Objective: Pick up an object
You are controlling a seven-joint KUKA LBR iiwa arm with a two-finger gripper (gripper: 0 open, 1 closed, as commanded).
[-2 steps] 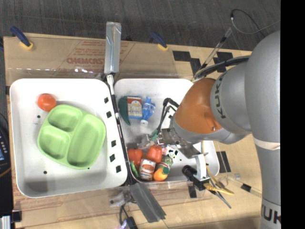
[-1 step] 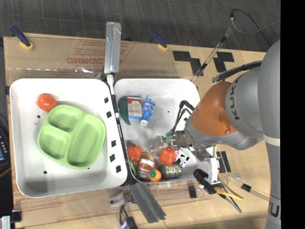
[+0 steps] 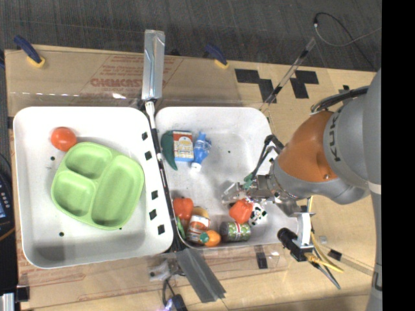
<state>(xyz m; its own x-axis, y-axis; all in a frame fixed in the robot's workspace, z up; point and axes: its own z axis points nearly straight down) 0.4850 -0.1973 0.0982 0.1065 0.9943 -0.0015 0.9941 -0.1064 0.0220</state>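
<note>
Cardboard (image 3: 123, 76) under bins printed "CHEMCAST", arm's orange band lettered "KU", fingers' (image 3: 238, 196) state unclear

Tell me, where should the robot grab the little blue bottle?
Probably across the middle of the blue bottle, coming straight down. It lies flat in the right bin, with the small carton close on one side, so the fingers need care there.
</note>
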